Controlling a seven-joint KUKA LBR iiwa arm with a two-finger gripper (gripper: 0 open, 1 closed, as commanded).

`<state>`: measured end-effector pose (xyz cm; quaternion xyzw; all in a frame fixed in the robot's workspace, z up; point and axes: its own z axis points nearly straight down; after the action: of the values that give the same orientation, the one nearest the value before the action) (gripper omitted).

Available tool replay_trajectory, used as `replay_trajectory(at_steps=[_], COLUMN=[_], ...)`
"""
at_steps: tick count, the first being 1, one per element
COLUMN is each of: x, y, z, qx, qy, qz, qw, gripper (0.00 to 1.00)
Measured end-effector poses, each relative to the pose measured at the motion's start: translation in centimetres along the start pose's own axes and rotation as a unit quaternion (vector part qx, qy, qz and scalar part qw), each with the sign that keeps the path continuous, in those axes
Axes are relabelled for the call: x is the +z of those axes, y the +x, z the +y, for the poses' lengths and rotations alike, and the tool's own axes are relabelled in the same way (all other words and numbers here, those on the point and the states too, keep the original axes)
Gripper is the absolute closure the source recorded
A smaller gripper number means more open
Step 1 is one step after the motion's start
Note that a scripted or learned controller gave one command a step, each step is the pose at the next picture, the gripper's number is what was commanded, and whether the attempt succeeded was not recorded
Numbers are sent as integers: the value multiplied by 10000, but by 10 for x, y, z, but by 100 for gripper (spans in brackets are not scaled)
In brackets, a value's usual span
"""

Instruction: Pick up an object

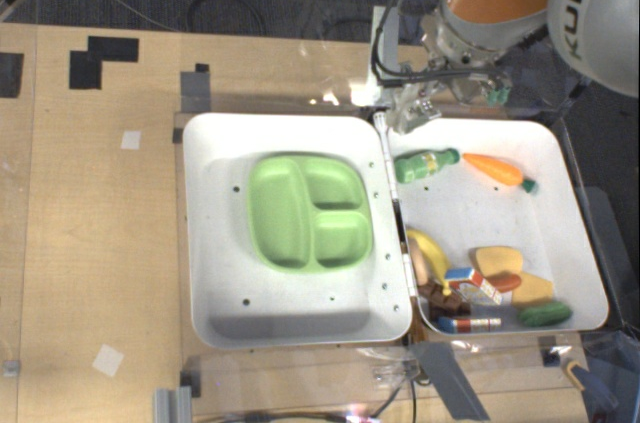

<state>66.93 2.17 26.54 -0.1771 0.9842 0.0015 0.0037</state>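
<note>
Overhead, the gripper (415, 111) hangs just above the green bottle (425, 164); its grip state is unclear.

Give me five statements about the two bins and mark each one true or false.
1. The green plate lies in the left bin. True.
2. The carrot lies in the left bin. False: it lies in the right bin, near its far edge.
3. The green bottle lies on its side beside the carrot. True.
4. The banana is between the fingers of the gripper. False: it lies in the right bin near the divider.
5. The gripper hangs over the far edge where the bins meet. True.
</note>
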Motion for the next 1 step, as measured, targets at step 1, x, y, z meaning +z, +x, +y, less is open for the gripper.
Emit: replay_trajectory(at_steps=[1], x=[-56], y=[24], z=[-66], qx=[-272], qy=[39], qz=[-24], qw=[9996], gripper=[100])
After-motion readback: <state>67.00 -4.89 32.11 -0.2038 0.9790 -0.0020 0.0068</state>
